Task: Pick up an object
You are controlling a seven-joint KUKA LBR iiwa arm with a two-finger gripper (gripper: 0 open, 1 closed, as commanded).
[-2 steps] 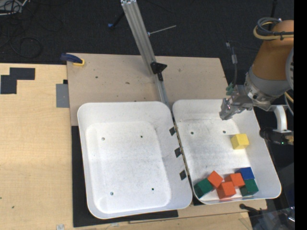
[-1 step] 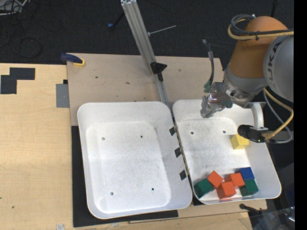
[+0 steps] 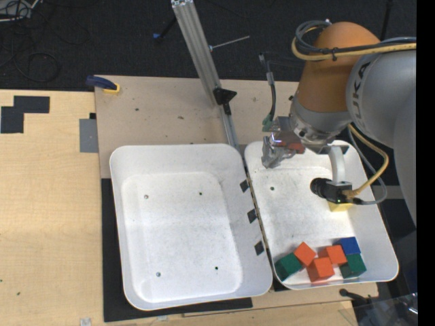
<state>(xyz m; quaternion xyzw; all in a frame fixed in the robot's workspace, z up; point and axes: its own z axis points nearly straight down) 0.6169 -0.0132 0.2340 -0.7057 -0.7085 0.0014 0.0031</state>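
Your gripper (image 3: 274, 152) hangs low over the far end of the right bin (image 3: 299, 209); whether it is spread or closed you cannot tell. The coloured blocks (image 3: 321, 269) lie well apart from it, clustered at the same bin's near end, toward the camera.

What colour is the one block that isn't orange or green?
The block is blue, clearest in the camera view.

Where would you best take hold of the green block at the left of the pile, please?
Probably from straight above, across its far and near faces: the green block lies flat, those sides look free, and an orange block crowds its right.
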